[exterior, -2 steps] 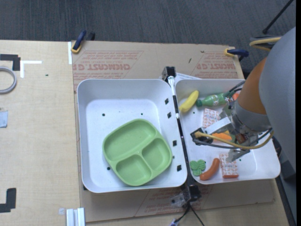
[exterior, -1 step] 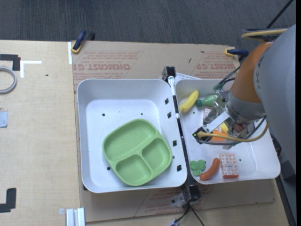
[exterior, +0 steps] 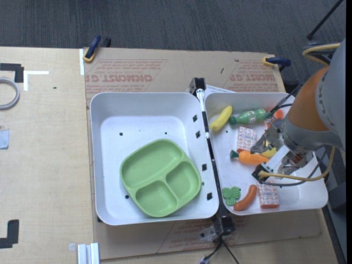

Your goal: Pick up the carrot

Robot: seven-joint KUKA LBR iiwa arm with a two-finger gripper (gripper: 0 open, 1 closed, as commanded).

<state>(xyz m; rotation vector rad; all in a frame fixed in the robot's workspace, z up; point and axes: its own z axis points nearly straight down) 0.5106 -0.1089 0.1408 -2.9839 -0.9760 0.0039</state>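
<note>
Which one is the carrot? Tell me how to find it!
Look in the right bin, not the left bin with the green tray. The carrot lies mid-bin by the gripper: orange with a green tip, unlike the reddish sausage below.

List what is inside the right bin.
The right bin holds a banana, a green bottle, a small carton, the carrot, a sausage, a green toy and another carton. The arm covers the bin's right side.
</note>
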